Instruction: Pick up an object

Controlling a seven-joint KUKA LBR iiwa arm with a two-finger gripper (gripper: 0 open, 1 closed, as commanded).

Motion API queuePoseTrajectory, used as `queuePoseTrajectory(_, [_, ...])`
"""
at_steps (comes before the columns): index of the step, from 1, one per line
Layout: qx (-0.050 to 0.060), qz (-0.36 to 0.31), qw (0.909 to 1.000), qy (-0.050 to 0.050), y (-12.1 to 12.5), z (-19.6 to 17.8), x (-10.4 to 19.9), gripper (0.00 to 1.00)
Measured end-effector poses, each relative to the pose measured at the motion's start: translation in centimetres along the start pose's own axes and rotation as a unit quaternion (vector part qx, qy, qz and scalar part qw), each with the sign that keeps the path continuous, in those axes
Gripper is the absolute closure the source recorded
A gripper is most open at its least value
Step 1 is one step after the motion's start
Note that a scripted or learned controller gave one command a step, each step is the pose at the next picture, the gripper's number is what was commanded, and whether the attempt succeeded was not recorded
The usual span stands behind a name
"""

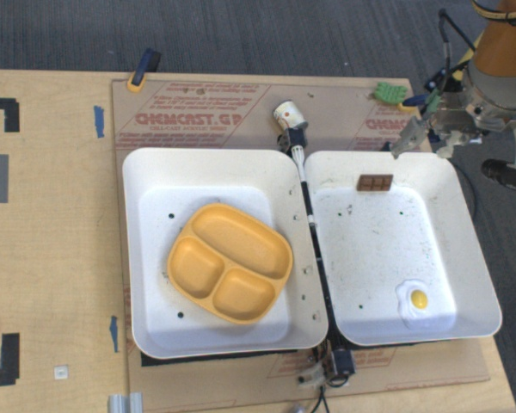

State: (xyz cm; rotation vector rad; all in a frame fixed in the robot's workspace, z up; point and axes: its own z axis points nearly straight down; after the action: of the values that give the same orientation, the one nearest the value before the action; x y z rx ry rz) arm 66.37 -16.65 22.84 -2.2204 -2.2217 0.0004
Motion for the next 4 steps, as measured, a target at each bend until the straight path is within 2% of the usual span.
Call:
queuePoseTrajectory(1, [0.0, 0.006, 1.0, 0.0, -4.8, 13.9, 0.1, 0.0])
queuePoseTrajectory(2, [-0.001, 0.007, 1.0, 0.0, 0.4, 14.3, 1.3, 0.0])
queuePoseTrajectory(3, [-0.003, 0.006, 1.0, -0.001, 0.4, 13.2, 1.3, 1.0])
queuePoseTrajectory(4, [-0.002, -0.086, 0.9963, -0.002, 0.4, 8.4, -5.3, 1.0])
